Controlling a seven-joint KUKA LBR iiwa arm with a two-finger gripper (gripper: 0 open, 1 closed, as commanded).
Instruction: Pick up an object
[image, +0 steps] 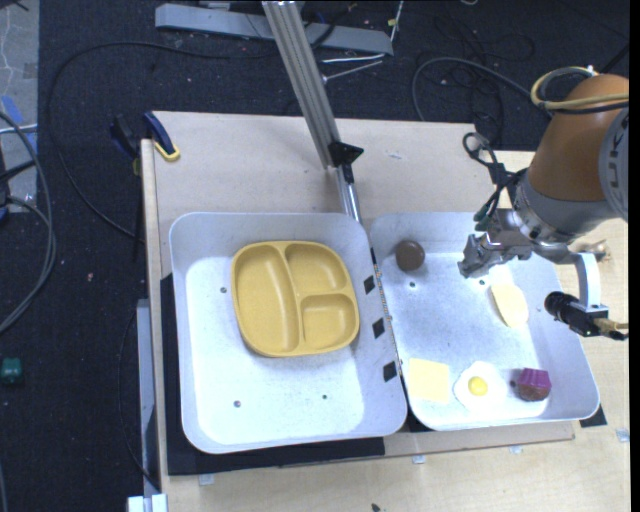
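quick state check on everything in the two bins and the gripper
yellow divided plate: flat in the left bin
brown ball: loose at the right bin's far left
pale yellow wedge: lying free just below the gripper
yellow square slice: flat
fried egg: flat
purple piece: resting beside the egg

Bench (250, 150) under two white bins (200, 400)

A single fixed camera looks down at a slant from above the pale wooden bench (250, 165), framing both shallow white bins (200, 400) mid-frame.
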